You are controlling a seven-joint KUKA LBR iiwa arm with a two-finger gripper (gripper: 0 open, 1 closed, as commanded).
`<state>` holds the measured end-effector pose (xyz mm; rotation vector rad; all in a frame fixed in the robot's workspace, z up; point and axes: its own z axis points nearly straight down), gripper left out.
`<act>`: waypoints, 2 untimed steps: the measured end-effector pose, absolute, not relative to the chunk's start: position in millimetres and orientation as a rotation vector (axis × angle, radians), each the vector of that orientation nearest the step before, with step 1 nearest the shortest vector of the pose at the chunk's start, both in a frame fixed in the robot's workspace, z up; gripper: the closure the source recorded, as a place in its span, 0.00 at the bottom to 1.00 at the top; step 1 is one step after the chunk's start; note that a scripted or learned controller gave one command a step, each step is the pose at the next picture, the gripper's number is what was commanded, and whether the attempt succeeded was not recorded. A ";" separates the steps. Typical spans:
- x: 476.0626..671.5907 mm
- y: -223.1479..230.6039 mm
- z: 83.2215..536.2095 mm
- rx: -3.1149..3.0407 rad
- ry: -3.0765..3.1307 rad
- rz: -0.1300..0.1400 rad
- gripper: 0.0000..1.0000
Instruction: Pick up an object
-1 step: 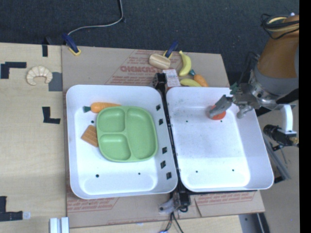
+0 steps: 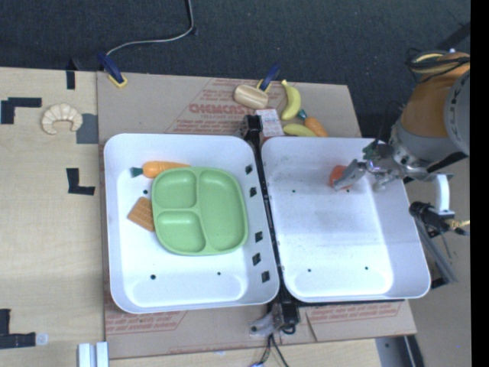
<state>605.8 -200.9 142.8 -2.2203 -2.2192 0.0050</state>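
My gripper point(image 2: 353, 176) hangs low over the far right part of the right bin point(image 2: 344, 274), reaching in from the right. A small red-orange object point(image 2: 337, 176) lies on the bin floor right at the gripper's tip, touching or nearly touching it. The gripper body hides where they meet. In the left bin point(image 2: 122, 274) lie a green divided plate point(image 2: 199, 210), an orange carrot point(image 2: 164, 168) along its far edge and a flat tan-orange piece point(image 2: 141, 214) tucked under its left side.
Behind the bins on the cardboard sit a bread roll point(image 2: 250, 95), a yellow banana point(image 2: 290, 102), a small box point(image 2: 267, 121) and an orange item point(image 2: 313, 126). A croissant point(image 2: 61, 118) lies on the bench at far left. A cable point(image 2: 183, 21) trails across the dark floor.
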 end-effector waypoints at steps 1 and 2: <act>653.9 -164.0 86.9 -2.222 -2.227 -0.003 0.00; 653.4 -164.0 96.9 -2.218 -2.225 0.001 1.00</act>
